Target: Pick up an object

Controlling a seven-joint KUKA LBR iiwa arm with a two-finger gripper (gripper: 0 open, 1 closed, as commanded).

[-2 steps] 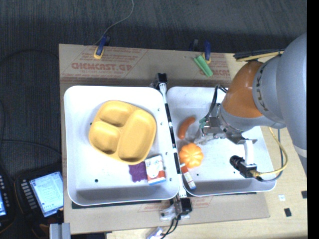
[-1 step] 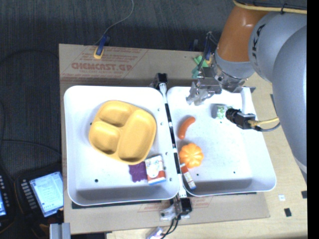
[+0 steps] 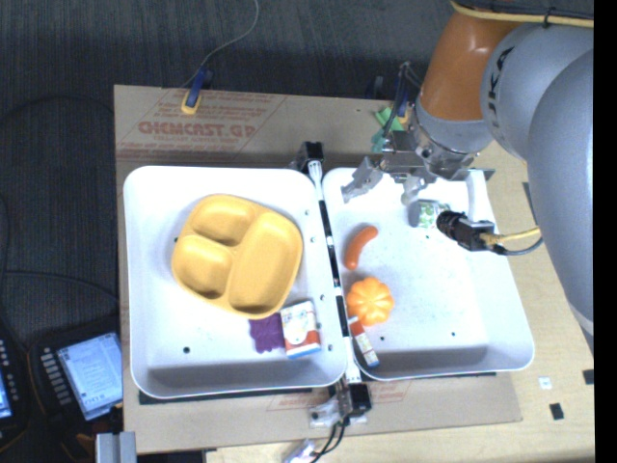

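Hanging over the right bin (image 3: 501, 345), gripper (image 3: 386, 177) with fingers apart, clamped on nothing. Risking a miss on the orange sausage (image 3: 360, 246) below it: rounded, near the bin wall, liable to roll or slip aside.

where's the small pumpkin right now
The small pumpkin sits in the right bin, near its left wall, just below the orange sausage-shaped toy.

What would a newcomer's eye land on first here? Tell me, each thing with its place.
First the big yellow sectioned dish, filling the middle of the left bin. Next the grey arm with its orange band, reaching in from the right with its hand over the far part of the right bin. There a small orange pumpkin sits near an orange sausage-shaped piece.
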